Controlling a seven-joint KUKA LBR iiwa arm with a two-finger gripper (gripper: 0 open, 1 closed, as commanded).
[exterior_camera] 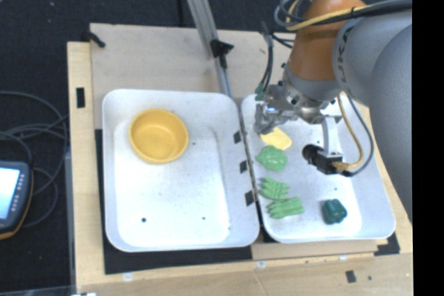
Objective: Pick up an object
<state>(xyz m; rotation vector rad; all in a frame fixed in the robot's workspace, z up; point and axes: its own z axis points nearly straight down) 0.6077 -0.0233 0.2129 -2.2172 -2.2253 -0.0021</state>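
Note:
My gripper (pixel 266 120) hangs over the far left part of the right bin (pixel 371 208), under the orange band of the arm. A pale yellow piece (pixel 277 139) lies just below it, touching or nearly touching its tip. Closer to the front in the same bin lie a light green lump (pixel 272 159), two green ridged pieces (pixel 274 186) (pixel 286 207) and a dark green block (pixel 334 211). I cannot make out anything held in the gripper.
A yellow bowl (pixel 159 136) stands in the left bin (pixel 114 170), at its far left. A metal strut (pixel 201 7) slants down to the divide between the bins. A black cable fitting (pixel 320 157) from the arm hangs over the right bin.

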